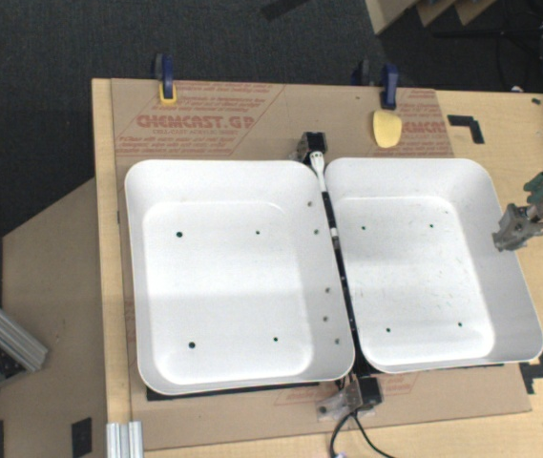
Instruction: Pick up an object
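1. Camera view, the arm: at the right edge we see the gripper (pixel 512 228), a small grey metal piece with green parts just above it. It hangs over the right rim of the right bin (pixel 424 172), about halfway along that side. It is too small and blurred for us to judge how it is set, and we see nothing held in it.
2. Camera view, the task's thing: a yellow object (pixel 386 129), rounded and smooth-looking, lies on the table (pixel 109 303) just beyond the far rim of the right bin. It sits directly under a blue clamp (pixel 389 82) and is well apart from the gripper.
3. Camera view, shapes and materials:
   - The left bin (pixel 142 256) and the right bin are shallow white trays with rounded corners and a matte finish, and their inner rims touch down the middle.
   - Each floor shows four small dark dots, and the right one also carries fine dark specks.
   - A black fitting (pixel 312 145) sits at the far end of the seam, and a cable with a connector (pixel 352 401) at the near end.
4. Camera view, the surface and room:
   - The table top is a brown sheet with red printed lettering, and a second blue clamp (pixel 165 71) grips its far edge.
   - Beyond it lies dark carpet (pixel 61 27).
   - An aluminium rail (pixel 4 330) crosses the lower left.
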Robot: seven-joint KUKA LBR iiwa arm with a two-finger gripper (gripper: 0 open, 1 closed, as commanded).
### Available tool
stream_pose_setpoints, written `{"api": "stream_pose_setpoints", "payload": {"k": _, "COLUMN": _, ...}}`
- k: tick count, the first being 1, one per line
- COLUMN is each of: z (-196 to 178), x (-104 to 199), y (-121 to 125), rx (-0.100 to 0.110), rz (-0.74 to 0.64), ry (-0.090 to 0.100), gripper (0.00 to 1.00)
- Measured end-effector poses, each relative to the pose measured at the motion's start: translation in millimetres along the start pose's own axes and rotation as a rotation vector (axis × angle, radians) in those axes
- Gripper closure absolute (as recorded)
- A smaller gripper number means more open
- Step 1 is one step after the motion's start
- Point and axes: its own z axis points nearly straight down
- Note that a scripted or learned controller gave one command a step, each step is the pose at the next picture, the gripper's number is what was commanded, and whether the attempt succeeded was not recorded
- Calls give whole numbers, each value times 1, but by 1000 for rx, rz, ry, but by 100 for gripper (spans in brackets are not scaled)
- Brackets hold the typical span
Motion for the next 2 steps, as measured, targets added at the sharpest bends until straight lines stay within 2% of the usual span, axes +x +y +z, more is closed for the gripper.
{"api": "stream_pose_setpoints", "payload": {"k": 1, "z": 66, "x": 51, "y": 2, "rx": -6, "rz": -6, "ry": 0, "gripper": 100}}
{"api": "stream_pose_setpoints", "payload": {"k": 2, "z": -147, "x": 103, "y": 1, "rx": -34, "rz": -8, "ry": -3, "gripper": 100}}
